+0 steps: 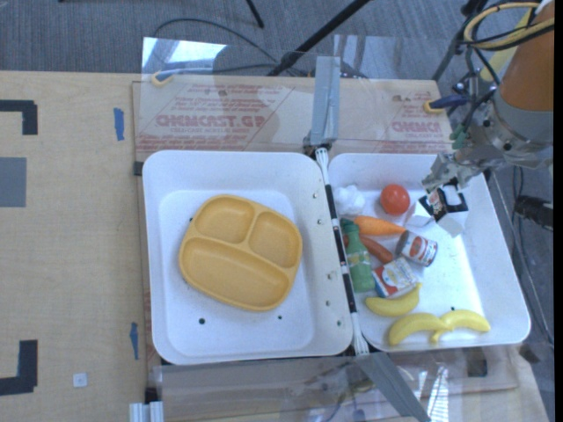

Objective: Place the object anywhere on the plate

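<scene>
A yellow divided plate (239,251) lies in the left bin (167,183), with nothing on it. The right bin (493,271) holds a red tomato (395,199), an orange carrot (380,227), a small can (417,249), a green bottle (356,258), a red-and-white packet (394,277) and yellow bananas (437,325). My gripper (442,199) hangs over the right bin's far right part, to the right of the tomato and above the can. Its black tip is small and dark against the bin.
A metal divider (337,236) separates the two bins. A clear plastic sheet (229,117) stands behind them. Cables and stand legs (493,25) crowd the upper right by the arm. A white crumpled item (350,199) lies near the divider.
</scene>
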